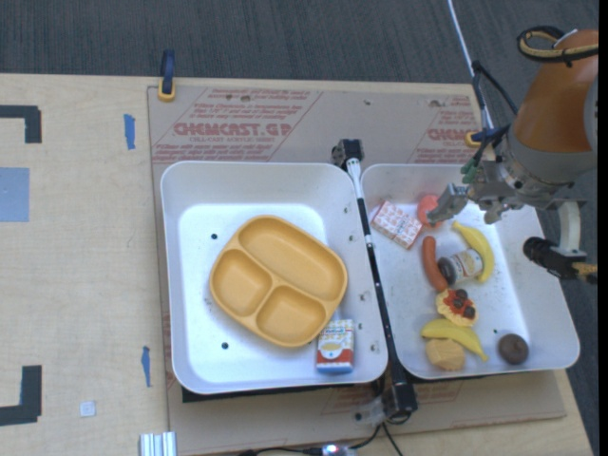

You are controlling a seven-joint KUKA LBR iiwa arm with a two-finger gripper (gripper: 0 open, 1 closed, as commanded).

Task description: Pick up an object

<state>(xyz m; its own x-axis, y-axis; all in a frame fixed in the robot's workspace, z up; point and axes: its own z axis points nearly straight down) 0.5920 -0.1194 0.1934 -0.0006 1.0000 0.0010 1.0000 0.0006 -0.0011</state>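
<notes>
Fixed above the bench (pixel 76 283), looking down at a slant from moderate height. Takes in both bins: the nearer bin (pixel 560 350) beneath the gripper (pixel 454 200), the farther bin (pixel 180 255) beyond it.

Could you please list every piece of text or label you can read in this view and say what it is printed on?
"CHEMCAST GP": red print, repeated on the brown protective sheet under the bins; smaller lines there are too blurred to read.
Small carton in the left bin: printing too small to read.
Small jar: label unreadable.
</notes>
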